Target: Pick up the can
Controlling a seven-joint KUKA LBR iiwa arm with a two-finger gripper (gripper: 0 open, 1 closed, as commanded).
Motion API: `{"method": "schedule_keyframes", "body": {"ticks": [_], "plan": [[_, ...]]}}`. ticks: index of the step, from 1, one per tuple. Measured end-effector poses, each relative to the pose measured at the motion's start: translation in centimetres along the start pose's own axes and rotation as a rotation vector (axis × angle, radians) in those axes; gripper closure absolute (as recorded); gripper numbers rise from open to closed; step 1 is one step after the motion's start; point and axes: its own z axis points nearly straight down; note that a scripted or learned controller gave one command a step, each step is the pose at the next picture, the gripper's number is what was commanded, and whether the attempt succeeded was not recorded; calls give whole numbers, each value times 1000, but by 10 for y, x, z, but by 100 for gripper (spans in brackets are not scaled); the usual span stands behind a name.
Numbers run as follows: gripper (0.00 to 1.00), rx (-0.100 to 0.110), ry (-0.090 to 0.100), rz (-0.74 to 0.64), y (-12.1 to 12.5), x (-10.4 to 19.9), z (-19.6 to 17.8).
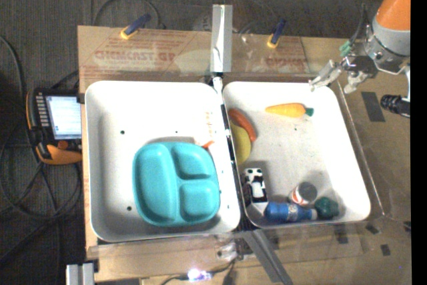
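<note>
Poised open-fingered at the right bin's far corner, gripper [335,77] risks snagging the blue bottle [288,212] or green object [326,207] crowding the can [304,194].

teal divided plate [177,182], orange carrot [287,110], blue bottle [288,212], white bins [107,143], red-and-grey can [304,193].

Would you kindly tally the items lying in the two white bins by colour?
Turquoise: 1, the divided plate
Orange: 2, the carrot and the curved piece
Yellow: 1, the round piece
Black and white: 1, the toy
Blue: 1, the bottle
Grey: 1, the can
Dark green: 1, the lump
Total: 8
</note>
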Motion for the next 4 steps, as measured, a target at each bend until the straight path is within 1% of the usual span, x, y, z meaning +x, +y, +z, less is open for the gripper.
{"method": "schedule_keyframes", "body": {"ticks": [1, 2, 3, 4], "plan": [[0, 1, -4, -147, -18, 12, 73], [0, -3, 5, -230, -101, 6, 144], [0, -26, -1, -256, -159, 5, 145], [100, -27, -8, -254, -159, 3, 137]]}}
